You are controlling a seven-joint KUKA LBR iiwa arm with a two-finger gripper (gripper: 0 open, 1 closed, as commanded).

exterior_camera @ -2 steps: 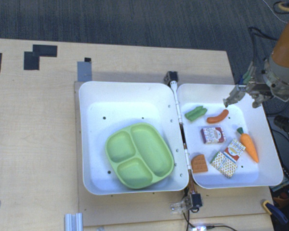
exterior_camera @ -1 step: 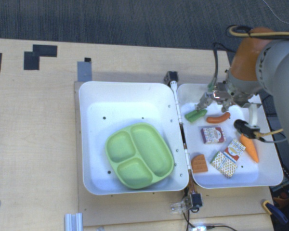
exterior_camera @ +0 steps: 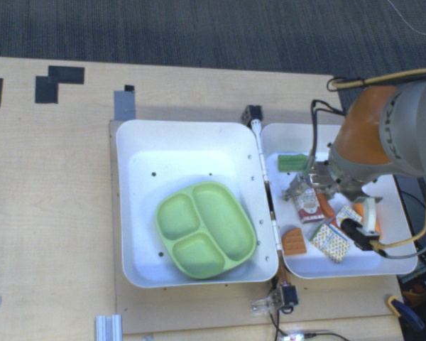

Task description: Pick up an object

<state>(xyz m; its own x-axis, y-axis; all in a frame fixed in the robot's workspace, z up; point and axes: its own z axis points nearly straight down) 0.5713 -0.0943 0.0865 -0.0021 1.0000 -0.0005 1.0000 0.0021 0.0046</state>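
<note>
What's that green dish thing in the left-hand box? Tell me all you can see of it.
It is a pale green divided plate, apparently matte plastic, with rounded corners and three compartments: one long, two smaller. Nothing lies in them. It sits flat, turned at an angle, in the near part of the left shallow white bin, touching just the bin's floor.

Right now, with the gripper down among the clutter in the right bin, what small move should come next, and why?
Probably a short straight lift to test the grasp. The gripper sits low in the right bin, over a small packet beside the green block. Whether anything sits between the fingers cannot be told from above, so rising slightly would show it.
</note>
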